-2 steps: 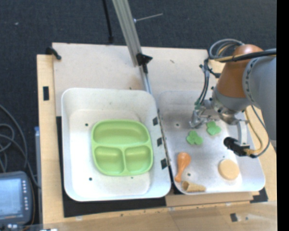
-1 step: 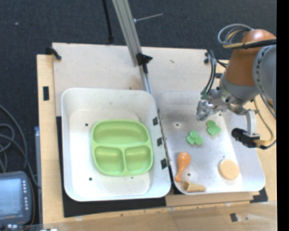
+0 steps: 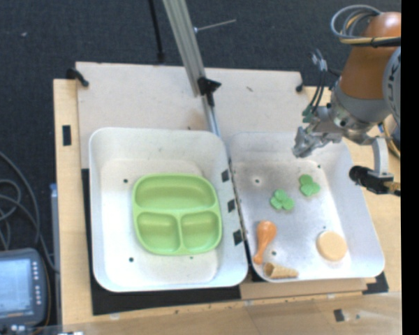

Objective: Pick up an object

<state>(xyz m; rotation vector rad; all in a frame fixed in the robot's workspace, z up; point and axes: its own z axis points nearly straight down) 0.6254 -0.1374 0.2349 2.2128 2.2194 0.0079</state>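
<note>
End effector [image 3: 309, 144] hangs over the back part of the right bin [image 3: 356, 201], near its far edge, coming in off the grey arm [image 3: 366, 82] with the orange band at upper right. Can't tell if it is open or closed; too small and blurred. Nothing visible in its grip.

Candidate objects all lie in the right bin, on the near side of the end effector. Closest: a green clover-shaped piece [image 3: 309, 185], just toward the camera from the end effector, apart from it. A second green clover piece [image 3: 282, 201] sits slightly left and nearer the camera, close beside the first but not touching. An orange spoon-like item [image 3: 265, 237] lies near the bin's left wall, well apart from the end effector. A tan cone-shaped piece [image 3: 281, 271] rests at the near-left corner, just below the orange item. A round tan disc [image 3: 332, 246] sits at the near right, well apart from the end effector.

Left bin [image 3: 112, 152] holds a green divided plate [image 3: 176, 213] with three compartments, lying flat in the middle. Both bins rest side by side on the light wood surface [image 3: 140, 89]. A metal pole [image 3: 185, 37] slants across the top, ending between the bins.
</note>
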